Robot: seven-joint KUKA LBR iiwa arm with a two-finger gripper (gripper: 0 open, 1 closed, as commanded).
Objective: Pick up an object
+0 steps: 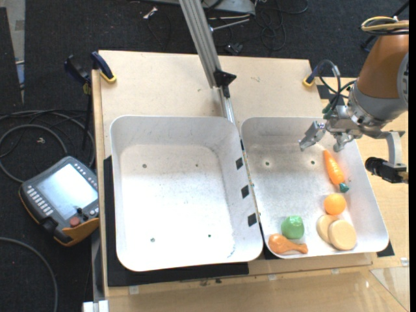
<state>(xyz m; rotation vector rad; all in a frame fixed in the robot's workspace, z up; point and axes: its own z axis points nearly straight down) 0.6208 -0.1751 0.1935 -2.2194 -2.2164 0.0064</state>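
Observation:
My gripper point(323, 140) hangs over the back of the right bin point(279, 168), its two fingers spread apart with nothing between them. Just below and right of it lies an orange carrot point(334, 168) with a green tip. Further toward the front sit an orange ball point(335, 204), a green round fruit point(293, 226), a tan drumstick-shaped piece point(286, 244) and a pale bread-like piece point(338, 233).
The left bin point(172, 187) stands beside the right one, with a raised divider edge between them. A slanted metal pole point(203, 34) rises from behind the bins. A teach pendant point(60, 197) lies on the floor at the left.

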